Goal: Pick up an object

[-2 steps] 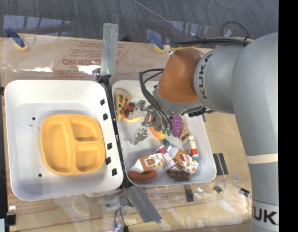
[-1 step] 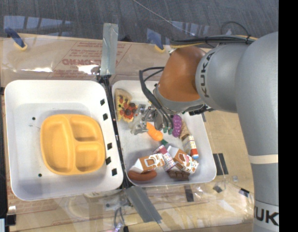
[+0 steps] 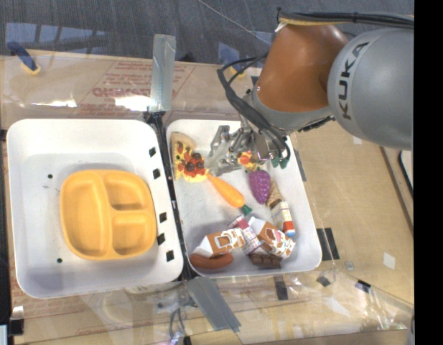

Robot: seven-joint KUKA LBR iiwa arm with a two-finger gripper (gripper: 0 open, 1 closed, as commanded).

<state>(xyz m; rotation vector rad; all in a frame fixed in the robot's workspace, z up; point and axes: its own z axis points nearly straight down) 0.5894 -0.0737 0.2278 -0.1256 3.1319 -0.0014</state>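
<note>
Orange-banded arm [image 3: 329,63], highest item, over right bin [image 3: 304,192] far edge. Gripper [image 3: 232,149]: low among toys; finger state cannot be told; nothing seen held. Adjacent: pizza slice [image 3: 185,157], carrot [image 3: 227,190], grapes [image 3: 260,185]. Near edge: cartons [image 3: 268,241], sausage [image 3: 212,262]. Left bin: yellow tray [image 3: 106,213]. Pick judged not yet done.

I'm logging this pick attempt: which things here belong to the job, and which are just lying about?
Belongs to the job:
gripper
right bin
carrot
grapes
pizza slice
hot dog
small cartons

Just lying about:
left bin
yellow divided tray
grey tape
</note>
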